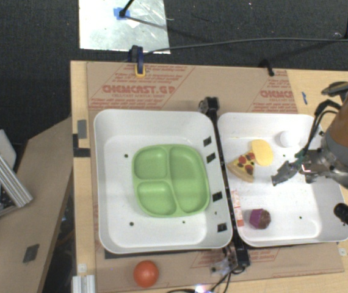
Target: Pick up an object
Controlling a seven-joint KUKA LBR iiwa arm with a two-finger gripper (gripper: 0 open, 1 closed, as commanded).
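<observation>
The pizza slice [243, 166] lies in the right bin [296, 227], touching a yellow object [262, 152] — the gripper [281, 175] is near, whether spread or pressed together I cannot tell

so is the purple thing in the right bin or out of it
In. The purple thing lies on the right bin's floor near its front left corner, apart from the pizza slice and the end effector.

Arm [345, 133] is reaching in from the right edge, orange band showing above the grey wrist, with dark cables looping alongside it. Gripper [282, 176] is pointing left and slightly downward, hanging low, its dark fingertips extending past the wrist housing.
</observation>
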